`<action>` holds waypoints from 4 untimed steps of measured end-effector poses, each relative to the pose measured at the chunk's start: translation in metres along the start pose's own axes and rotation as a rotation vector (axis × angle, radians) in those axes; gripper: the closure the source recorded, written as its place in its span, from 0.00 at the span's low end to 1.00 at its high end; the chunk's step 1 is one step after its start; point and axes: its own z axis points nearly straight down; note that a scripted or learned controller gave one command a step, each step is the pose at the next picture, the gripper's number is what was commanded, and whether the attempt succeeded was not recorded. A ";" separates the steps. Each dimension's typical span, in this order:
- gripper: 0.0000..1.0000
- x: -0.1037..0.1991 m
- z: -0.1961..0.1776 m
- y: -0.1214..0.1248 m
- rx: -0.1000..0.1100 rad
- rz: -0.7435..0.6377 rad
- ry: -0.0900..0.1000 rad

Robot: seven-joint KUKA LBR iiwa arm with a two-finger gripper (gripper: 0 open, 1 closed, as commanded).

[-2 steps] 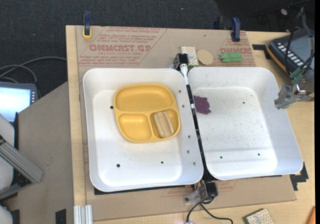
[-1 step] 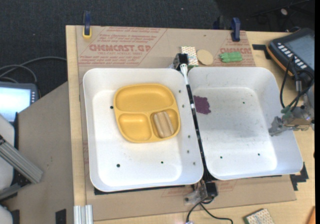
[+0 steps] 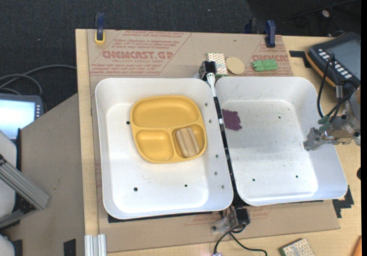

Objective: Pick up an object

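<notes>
— Hovering over right bin (image 3: 327, 189) rim: gripper (image 3: 312, 139), grip state unclear. Targets?
— Purple piece (image 3: 231, 119) at right bin's left wall; wooden block (image 3: 186, 141) in yellow tray (image 3: 150, 114), left bin (image 3: 114, 186). Better purple: approach from above, clear of wall.

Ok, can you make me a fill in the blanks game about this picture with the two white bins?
1. The divided plate in the left bin is colored ____.
2. The tan block lies in the plate's lower ____ compartment.
3. The purple thing lies in the ____ bin.
4. The green thing lies ____ the bins, on the cardboard.

Missing words: yellow; right; right; outside
</notes>
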 end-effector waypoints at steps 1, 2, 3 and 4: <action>1.00 -0.047 -0.055 0.001 -0.005 0.005 -0.006; 1.00 0.033 -0.056 0.025 -0.001 -0.004 0.000; 1.00 0.098 -0.069 0.028 -0.002 -0.003 0.000; 1.00 0.007 -0.127 0.005 -0.007 0.011 -0.007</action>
